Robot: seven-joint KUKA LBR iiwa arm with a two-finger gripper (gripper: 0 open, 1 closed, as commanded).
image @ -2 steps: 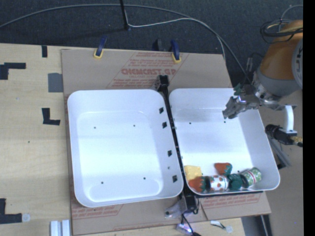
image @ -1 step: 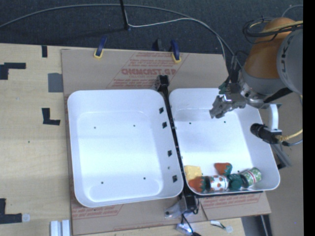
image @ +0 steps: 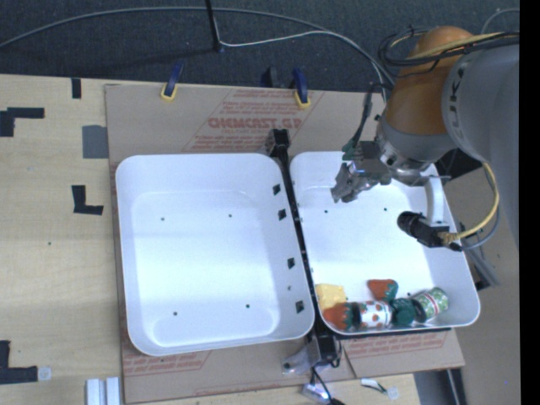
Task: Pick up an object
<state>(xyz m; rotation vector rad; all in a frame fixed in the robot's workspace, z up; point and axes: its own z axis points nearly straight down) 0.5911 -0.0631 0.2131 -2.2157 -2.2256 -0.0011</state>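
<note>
While objects (image: pixel 380 306) lay heaped along right bin's (image: pixel 439 226) near edge, gripper (image: pixel 344 191) hung over far-left corner, fingers parted, grasping nothing.

Grey arm (image: pixel 494 91), orange band, black cables

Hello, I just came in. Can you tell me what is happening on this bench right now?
A grey arm reaches in from the right, trying to pick up an object. Its tool hangs over the far part of the right bin, with nothing visibly held. The objects, including a yellow piece, a small bottle and a can, lie along that bin's near edge, apart from the tool. The left bin sits beside it.
</note>
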